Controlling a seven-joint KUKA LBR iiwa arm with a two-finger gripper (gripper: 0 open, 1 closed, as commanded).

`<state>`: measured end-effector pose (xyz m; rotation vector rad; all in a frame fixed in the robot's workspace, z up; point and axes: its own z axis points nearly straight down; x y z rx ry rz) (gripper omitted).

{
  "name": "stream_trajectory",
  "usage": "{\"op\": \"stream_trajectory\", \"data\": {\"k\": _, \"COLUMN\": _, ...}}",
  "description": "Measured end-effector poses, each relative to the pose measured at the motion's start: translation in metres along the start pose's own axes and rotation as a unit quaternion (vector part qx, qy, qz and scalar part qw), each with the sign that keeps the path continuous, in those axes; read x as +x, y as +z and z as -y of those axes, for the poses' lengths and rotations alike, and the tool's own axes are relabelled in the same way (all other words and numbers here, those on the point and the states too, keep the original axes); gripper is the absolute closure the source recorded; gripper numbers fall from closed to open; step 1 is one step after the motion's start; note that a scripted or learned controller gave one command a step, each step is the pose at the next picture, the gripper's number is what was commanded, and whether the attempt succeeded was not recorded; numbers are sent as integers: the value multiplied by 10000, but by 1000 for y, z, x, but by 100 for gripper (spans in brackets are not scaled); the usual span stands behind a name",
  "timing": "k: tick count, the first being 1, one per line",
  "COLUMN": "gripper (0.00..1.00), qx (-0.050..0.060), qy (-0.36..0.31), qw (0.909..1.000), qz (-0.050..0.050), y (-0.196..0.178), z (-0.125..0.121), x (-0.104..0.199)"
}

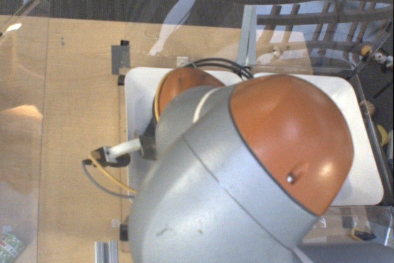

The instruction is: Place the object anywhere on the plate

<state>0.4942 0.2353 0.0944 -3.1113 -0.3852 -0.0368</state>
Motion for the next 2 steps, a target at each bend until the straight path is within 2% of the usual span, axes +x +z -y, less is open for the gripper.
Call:
{"op": "stream_trajectory", "data": {"k": 1, "gripper": 100, "qx": 0, "qy": 80, "qw": 10000, "qz": -2, "y": 0, "z": 0, "x": 0}}
{"op": "stream_trajectory", "data": {"k": 2, "gripper": 100, "qx": -3, "qy": -550, "qw": 9985, "qz": 22, "y": 0, "z": 1, "x": -1}}
